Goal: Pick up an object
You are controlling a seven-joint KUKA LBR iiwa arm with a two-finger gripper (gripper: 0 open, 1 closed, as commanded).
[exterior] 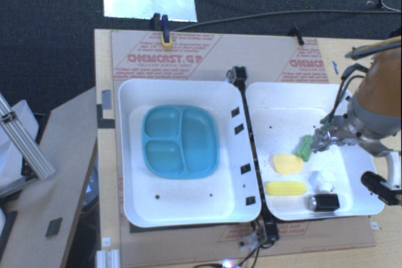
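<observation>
Left bin point(135, 198) holds a blue divided plate point(181, 140). Right bin point(282, 100) holds a green object point(305, 148), a pale yellow piece point(288, 164), yellow corn point(286, 187), a small white item point(325, 181) and a black item point(325, 201). Gripper point(321, 139) sits just beside the green object, jaws' state cannot tell.

Several small things lie in the right-hand bin point(295, 103). A green piece point(304, 149) sits tilted near the middle, long and narrow, with the end effector point(321, 140) right at its upper end. Just below and to its left rests a pale yellow rounded lump point(287, 164). Below that lies a yellow corn cob point(286, 187), flat and lengthwise across the bin. To the right of the cob sits a small white object point(325, 181), and near the front wall a dark cylinder point(324, 202) lies on its side.
</observation>
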